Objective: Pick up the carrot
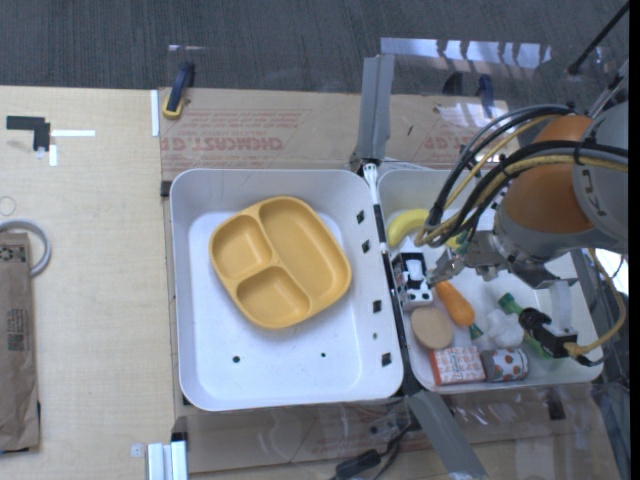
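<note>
Orange and slanted, the carrot (454, 303) lies in the right bin (415, 373) just above the round cracker (433, 329), its upper-left end under the gripper (452, 265), whose grasp I cannot tell.

yellow divided plate (279, 261) in left bin (190, 298), banana (404, 225), can (508, 365)

Bright, even light from above. The white bins (200, 268) shine. A clear panel (465, 53) at the top glares. Shadows are soft, edges slightly blurry.
</note>
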Robot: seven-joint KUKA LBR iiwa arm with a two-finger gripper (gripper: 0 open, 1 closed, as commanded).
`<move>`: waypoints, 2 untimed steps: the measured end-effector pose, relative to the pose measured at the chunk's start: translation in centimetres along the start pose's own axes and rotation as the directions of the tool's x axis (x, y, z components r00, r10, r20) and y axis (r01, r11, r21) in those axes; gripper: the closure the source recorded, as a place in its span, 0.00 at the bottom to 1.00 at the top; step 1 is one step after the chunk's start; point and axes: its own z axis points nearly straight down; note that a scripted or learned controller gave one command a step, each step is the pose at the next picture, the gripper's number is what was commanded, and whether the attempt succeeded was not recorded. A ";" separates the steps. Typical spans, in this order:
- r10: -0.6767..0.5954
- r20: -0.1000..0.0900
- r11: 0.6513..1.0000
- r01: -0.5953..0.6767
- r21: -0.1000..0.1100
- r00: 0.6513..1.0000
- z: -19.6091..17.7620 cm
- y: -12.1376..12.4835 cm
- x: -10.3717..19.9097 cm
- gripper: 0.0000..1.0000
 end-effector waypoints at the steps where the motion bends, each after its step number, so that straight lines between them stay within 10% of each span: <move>1: -0.149 0.002 0.989 0.149 -0.014 0.989 0.5 -2.4 -0.8 0.00; 2: -0.147 0.000 0.989 0.147 -0.010 0.989 -0.3 -2.5 -0.9 1.00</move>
